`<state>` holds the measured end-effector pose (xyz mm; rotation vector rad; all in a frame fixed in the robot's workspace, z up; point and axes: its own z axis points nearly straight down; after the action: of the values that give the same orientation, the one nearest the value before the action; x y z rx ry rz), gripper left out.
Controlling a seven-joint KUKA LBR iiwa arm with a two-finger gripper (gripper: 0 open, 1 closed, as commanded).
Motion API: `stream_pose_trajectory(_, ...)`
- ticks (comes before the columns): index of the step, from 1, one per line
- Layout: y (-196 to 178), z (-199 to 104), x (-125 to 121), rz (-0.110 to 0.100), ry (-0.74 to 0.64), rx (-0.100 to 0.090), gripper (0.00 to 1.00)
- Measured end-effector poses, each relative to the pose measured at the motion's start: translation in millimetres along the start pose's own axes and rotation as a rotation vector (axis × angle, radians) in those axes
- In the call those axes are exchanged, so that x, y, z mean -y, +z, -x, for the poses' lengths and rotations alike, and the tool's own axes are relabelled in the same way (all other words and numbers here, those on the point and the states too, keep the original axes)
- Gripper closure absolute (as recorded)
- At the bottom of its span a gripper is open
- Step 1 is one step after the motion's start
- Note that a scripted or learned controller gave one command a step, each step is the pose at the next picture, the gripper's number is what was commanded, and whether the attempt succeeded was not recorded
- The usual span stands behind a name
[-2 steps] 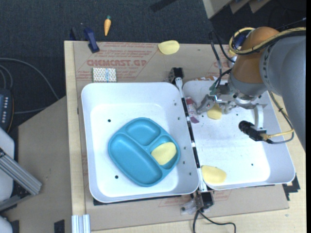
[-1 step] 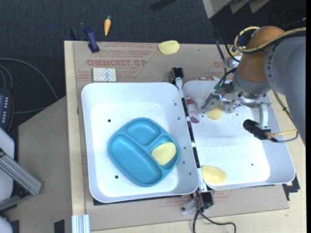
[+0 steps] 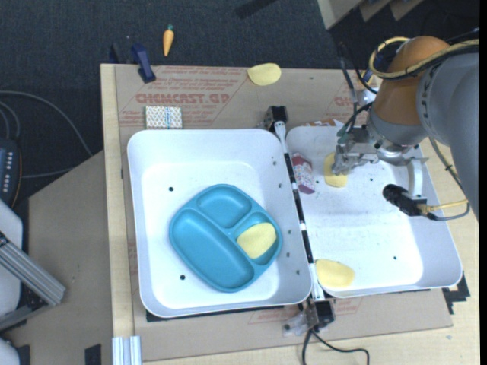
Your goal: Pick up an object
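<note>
hand (image 3: 344,160): lowered in the right bin (image 3: 396,272), far-left part; finger state cannot be told
target: yellow piece (image 3: 335,178), just below the hand, touching or nearly so; grip not confirmed
risk 1: piece may be nudged aside if the hand is off-centre
risk 2: red-white wrapper (image 3: 303,175) lies just beside and may be caught too
risk 3: bin wall is near and may be struck
elsewhere: yellow lump (image 3: 257,239) is seen in the blue tray (image 3: 205,249), left bin
</note>
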<state>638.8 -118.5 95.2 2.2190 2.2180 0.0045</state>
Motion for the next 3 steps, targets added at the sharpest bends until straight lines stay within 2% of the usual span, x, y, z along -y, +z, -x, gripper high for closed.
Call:
stream_pose_trajectory(1,0,0,0,-0.001,0.0,0.0,0.0)
stream_pose_trajectory(2,11,12,0,-0.004,0.0,0.0,0.0)
stream_pose_trajectory(3,0,11,-1,0.0,0.0,0.001,1.0)
